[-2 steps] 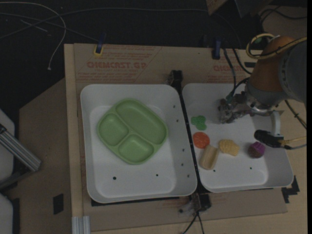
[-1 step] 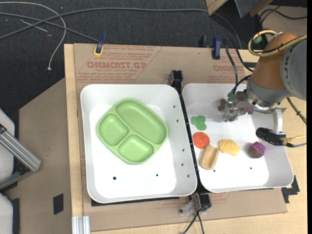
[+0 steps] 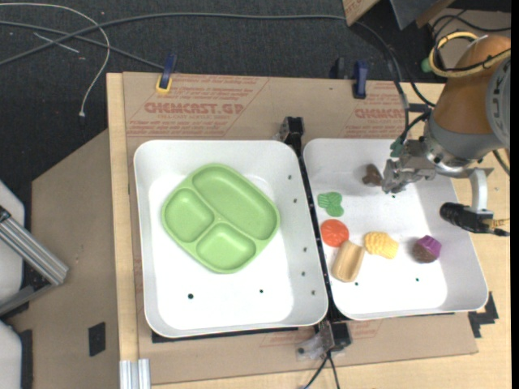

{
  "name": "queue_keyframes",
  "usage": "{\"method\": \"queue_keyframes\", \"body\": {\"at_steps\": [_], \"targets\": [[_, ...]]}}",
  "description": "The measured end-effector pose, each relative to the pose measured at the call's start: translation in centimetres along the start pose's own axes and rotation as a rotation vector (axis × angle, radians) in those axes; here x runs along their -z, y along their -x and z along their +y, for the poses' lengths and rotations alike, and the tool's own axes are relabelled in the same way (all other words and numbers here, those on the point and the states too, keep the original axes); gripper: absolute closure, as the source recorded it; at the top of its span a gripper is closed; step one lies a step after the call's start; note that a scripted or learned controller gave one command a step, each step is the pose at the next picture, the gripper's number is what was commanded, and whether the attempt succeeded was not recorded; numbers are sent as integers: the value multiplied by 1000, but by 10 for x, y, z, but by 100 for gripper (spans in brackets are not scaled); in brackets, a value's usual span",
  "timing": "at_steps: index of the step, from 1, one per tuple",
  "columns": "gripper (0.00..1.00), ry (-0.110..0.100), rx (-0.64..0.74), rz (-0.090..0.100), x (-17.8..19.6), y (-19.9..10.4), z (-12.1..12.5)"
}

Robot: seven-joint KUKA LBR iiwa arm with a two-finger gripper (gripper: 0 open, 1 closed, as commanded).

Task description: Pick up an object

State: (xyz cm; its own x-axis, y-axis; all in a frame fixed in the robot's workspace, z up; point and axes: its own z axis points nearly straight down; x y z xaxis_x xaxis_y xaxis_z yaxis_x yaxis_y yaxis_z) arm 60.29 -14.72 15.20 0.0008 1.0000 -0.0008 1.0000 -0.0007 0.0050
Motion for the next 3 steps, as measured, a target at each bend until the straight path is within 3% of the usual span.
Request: {"method": "queue_keyframes", "body": {"at_steps": [2, 3], "targets": [[100, 4, 1, -2, 117, 18, -1], [100, -6, 5, 3, 120, -29, -6]]}}
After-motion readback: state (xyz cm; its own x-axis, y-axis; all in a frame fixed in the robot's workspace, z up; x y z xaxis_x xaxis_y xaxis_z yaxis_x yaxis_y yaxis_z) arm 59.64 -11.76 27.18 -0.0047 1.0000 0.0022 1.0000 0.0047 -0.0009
